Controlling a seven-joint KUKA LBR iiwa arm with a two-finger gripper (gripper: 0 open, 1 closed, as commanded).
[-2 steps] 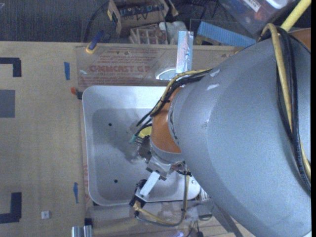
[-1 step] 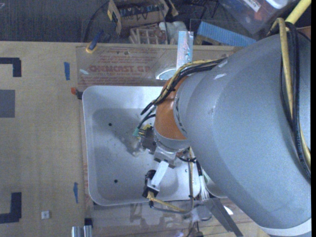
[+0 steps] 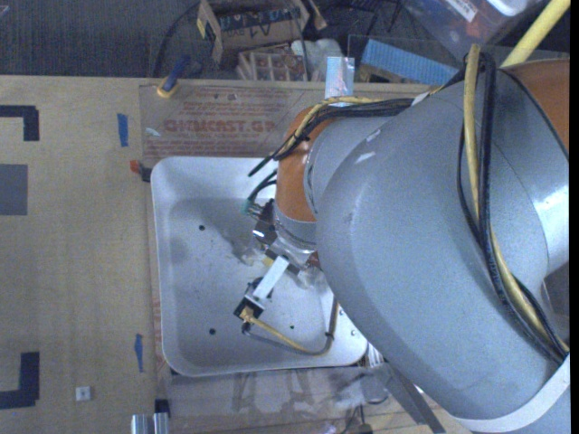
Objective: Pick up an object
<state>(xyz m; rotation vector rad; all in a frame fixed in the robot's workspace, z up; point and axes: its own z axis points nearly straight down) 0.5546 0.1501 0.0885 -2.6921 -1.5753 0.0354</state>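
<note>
Gripper (image 3: pixel 261 242), lowered into the white bin (image 3: pixel 167 269) under the grey arm (image 3: pixel 434 242); open or closed cannot be told. A small pale lump (image 3: pixel 245 258) lies on the bin floor just left of the gripper, too blurred to give its long axis. The bin rests on a pale wooden bench (image 3: pixel 72 269); beyond it stand cardboard boxes (image 3: pixel 253 16).
</note>
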